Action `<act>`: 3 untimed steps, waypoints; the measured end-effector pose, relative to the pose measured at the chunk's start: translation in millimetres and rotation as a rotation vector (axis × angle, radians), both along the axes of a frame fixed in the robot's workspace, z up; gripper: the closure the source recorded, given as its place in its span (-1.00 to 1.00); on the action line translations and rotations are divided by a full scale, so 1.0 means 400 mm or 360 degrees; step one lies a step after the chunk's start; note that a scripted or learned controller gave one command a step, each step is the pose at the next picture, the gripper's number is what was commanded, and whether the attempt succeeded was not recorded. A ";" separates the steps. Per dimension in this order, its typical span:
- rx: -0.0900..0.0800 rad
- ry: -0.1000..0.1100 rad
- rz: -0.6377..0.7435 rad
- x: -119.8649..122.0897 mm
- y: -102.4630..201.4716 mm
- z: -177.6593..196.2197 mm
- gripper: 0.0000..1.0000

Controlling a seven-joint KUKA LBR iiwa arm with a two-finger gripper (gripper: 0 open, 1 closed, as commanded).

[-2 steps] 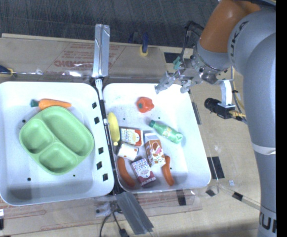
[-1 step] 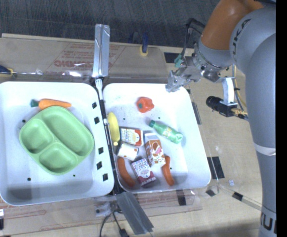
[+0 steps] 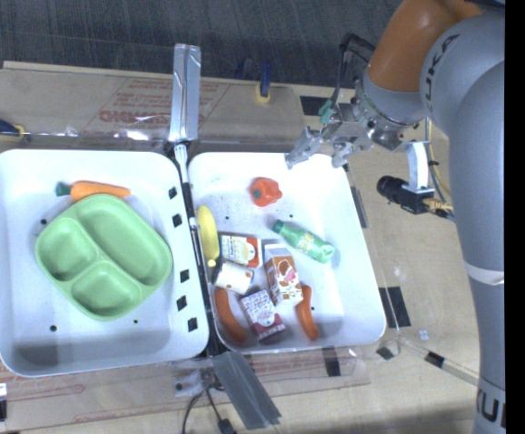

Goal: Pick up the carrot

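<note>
Carrot (image 3: 99, 189) is seen in the left bin (image 3: 9, 242), near its far wall, touching the far rim of the green divided plate (image 3: 104, 256). Its long axis lies across the view, green top pointing left, tip pointing right. "KUKA" is partly readable on the arm (image 3: 465, 70). The end effector (image 3: 321, 147) is held above the right bin's (image 3: 361, 269) far edge, fingers spread, holding nothing.

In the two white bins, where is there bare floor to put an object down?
Left bin: bare along the near wall, below the green plate. Right bin: bare at the far left corner, beside the red pepper. Crowded around the cartons.
</note>
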State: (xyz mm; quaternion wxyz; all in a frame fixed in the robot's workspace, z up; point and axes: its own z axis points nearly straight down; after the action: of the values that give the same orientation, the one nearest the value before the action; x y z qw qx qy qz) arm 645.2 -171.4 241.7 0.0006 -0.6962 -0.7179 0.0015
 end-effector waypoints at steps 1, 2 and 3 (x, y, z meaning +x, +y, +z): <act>-0.0002 0.0001 0.0008 0.001 0.001 0.025 1.00; -0.0002 0.0001 0.0009 0.001 0.001 0.025 -1.00; -0.0003 0.0002 0.0016 0.002 0.002 0.049 1.00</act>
State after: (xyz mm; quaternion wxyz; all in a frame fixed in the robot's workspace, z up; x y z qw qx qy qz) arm 646.1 -170.5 261.2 0.0004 -0.6925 -0.7214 0.0027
